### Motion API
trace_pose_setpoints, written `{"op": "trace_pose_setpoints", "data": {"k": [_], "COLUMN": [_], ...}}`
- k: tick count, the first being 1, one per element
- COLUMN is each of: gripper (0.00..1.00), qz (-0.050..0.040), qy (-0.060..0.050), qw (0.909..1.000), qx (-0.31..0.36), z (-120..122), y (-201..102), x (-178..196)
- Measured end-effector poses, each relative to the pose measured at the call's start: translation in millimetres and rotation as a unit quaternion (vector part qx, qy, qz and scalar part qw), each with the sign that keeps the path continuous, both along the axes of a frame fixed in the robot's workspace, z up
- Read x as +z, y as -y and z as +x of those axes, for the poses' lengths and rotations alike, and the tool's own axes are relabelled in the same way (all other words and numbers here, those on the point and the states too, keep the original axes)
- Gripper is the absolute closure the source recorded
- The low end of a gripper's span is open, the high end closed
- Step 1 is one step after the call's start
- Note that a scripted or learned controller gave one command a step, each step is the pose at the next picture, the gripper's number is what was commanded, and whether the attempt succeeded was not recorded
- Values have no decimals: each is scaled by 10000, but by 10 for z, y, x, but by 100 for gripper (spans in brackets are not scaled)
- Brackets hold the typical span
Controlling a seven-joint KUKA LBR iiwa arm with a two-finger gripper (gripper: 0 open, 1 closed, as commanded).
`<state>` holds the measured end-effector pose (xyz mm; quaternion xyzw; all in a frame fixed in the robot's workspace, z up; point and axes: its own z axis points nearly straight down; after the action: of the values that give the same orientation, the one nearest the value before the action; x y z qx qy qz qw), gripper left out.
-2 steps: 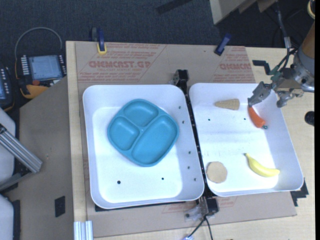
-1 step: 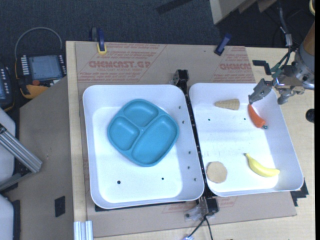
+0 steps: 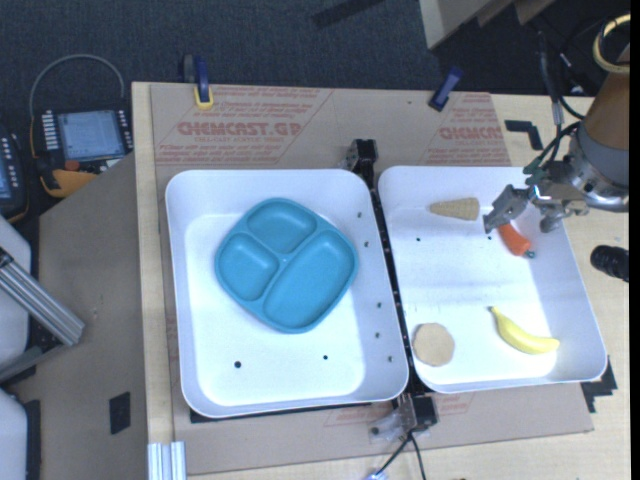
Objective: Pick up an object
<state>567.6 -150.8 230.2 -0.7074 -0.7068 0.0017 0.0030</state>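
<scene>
Item: toy carrot (image 3: 514, 239), right of frame; I judge it light, rigid, slick. My gripper (image 3: 524, 208) hangs spread above, holding nothing; grasp mid-body.

The arm (image 3: 610, 118) gets chopped off by the right edge. The gripper (image 3: 525, 208) covers part of the orange thing (image 3: 514, 238), so can't tell what it is.
</scene>
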Motion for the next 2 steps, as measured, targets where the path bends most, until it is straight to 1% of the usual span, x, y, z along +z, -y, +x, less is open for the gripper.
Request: {"op": "trace_pose_setpoints", "data": {"k": [1,2], "gripper": [0,0], "qz": [-4,3], "qy": [11,0], "qw": [10000,10000], "qx": [2,3], "z": [-102,-28], "y": [24,0], "x": [-500,-973]}}
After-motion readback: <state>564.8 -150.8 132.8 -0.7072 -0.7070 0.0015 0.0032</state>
